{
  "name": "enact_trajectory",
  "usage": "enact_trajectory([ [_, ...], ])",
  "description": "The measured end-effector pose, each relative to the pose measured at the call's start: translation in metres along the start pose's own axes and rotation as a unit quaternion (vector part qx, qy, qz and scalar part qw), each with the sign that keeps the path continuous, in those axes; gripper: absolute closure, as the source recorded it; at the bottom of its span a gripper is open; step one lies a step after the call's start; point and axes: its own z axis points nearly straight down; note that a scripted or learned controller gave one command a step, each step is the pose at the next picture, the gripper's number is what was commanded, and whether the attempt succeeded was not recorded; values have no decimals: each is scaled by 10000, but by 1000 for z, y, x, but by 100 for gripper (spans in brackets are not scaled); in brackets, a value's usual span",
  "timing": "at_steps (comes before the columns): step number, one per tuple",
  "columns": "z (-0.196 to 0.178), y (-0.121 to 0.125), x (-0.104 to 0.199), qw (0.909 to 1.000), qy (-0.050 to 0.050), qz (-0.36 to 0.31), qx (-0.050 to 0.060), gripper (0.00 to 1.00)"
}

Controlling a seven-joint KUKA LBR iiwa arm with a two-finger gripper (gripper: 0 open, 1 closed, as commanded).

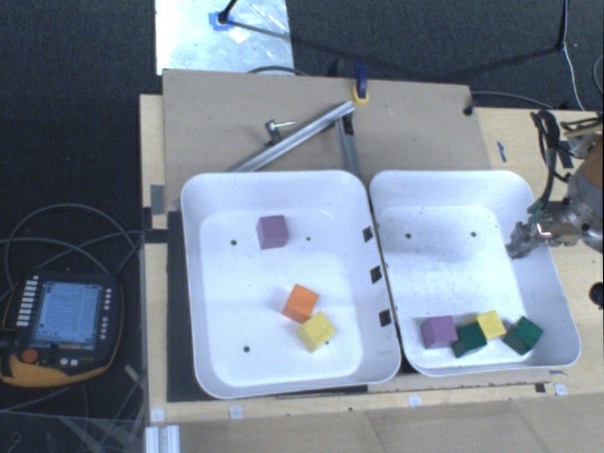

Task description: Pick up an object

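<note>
Four blocks (481,332) clustered at near edge of right bin (453,196). Claw (525,241) at bin's right rim, blocks lie below-left of it in view. Open/closed state: can't tell. Nothing seen gripped.

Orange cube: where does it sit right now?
The orange cube lies in the left bin, toward its front, touching the yellow cube just in front of it.
</note>
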Motion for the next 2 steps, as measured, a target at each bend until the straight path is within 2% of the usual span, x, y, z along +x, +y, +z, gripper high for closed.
enact_trajectory([
  [1, 7, 9, 54, 10000, 17, -30, 14, 100],
  [2, -6, 17, 114, 10000, 21, -39, 4, 100],
])
